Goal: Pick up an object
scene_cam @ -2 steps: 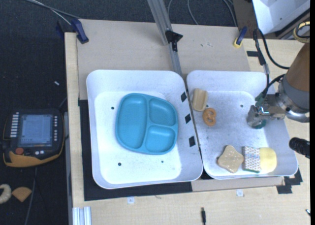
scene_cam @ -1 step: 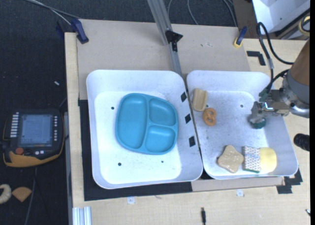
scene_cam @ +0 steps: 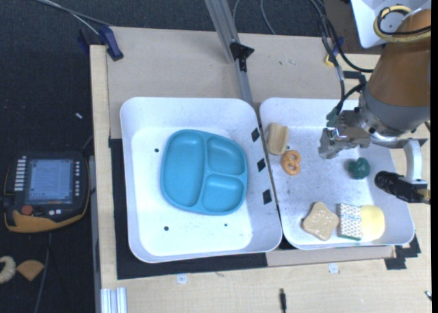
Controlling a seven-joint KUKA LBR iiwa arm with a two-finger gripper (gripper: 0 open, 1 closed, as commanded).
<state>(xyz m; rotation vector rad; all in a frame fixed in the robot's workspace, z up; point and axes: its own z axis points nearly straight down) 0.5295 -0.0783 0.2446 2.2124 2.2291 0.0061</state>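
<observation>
The right bin (scene_cam: 308, 116) holds several small objects. A tan bread-like piece (scene_cam: 276, 138) lies at its left edge, with an orange pretzel (scene_cam: 291, 162) just below it. A dark green lump (scene_cam: 358, 167) sits toward the right. Near the front lie a speckled cracker (scene_cam: 321, 221), a patterned white block (scene_cam: 350, 221) and a pale yellow round piece (scene_cam: 372, 220). My gripper (scene_cam: 335, 144) hangs over the middle of this bin, between the pretzel and the green lump, with nothing seen in it.
In the left bin (scene_cam: 137, 161) rests a blue divided plate (scene_cam: 204, 171). A metal pole (scene_cam: 226, 17) slants in from the top to the gap between the bins. A pendant with a screen (scene_cam: 46, 188) lies on the floor at left.
</observation>
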